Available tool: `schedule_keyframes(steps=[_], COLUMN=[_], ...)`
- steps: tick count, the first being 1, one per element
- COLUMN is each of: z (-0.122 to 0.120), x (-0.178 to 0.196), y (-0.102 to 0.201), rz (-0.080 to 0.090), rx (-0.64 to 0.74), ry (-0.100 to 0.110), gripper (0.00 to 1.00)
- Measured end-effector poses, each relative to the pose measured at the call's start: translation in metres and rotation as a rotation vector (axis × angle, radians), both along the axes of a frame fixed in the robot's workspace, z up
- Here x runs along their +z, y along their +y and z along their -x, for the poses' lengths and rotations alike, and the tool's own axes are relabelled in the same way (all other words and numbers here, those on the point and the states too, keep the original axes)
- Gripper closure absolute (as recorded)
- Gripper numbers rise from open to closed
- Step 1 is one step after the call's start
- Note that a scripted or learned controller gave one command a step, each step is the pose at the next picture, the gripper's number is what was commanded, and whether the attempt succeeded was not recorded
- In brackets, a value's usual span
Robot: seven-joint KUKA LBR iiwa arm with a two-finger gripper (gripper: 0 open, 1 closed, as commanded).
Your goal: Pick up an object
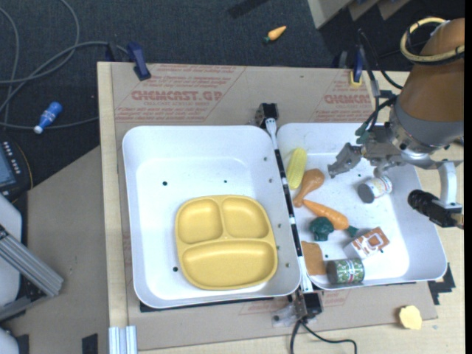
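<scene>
End effector (359, 155), fingers apparently spread and nothing gripped, is held over the right bin (424, 268), where candidates are heaped for picking: corn cob (296, 167), carrot (327, 214), small can (375, 189) nearest; yellow tray (225, 241) is kept apart in the left bin (147, 198).
</scene>
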State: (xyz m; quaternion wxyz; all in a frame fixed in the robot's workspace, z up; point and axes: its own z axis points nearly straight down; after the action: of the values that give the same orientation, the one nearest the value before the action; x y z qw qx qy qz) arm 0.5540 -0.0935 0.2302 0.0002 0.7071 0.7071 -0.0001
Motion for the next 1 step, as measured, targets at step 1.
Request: schedule_keyframes(steps=[1], z=[0.0381], x=[-0.1236], y=[-0.0167], rz=[-0.003], rx=[-0.004], ry=[0.016], gripper=[0.0])
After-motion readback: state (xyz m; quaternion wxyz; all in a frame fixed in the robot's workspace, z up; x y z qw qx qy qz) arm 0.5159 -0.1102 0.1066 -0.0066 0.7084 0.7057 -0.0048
